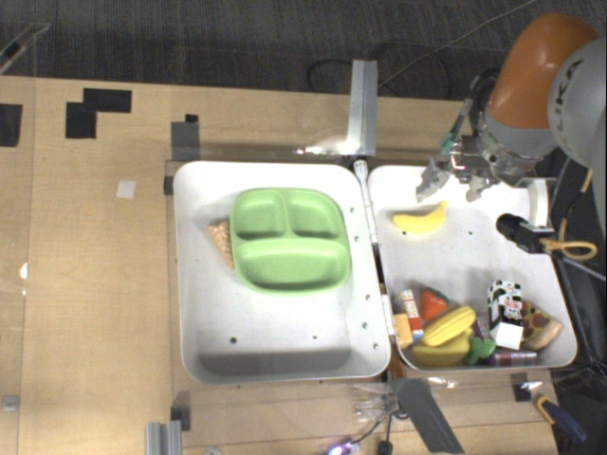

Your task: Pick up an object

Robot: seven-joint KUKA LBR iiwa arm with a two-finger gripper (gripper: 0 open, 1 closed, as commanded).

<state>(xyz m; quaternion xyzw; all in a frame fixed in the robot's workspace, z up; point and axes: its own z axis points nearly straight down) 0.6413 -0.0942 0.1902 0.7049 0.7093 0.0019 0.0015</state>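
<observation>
A green divided plate (288, 238) lies in the left bin (204, 339).

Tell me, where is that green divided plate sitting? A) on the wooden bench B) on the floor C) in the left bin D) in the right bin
C: the green divided plate lies inside the left bin, beside the toy-filled right bin.

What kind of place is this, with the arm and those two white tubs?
Probably a robotics lab test bench. A grey and orange robot arm hangs its tool over two white bins fixed to a wooden bench, one holding toy food such as a banana.
</observation>
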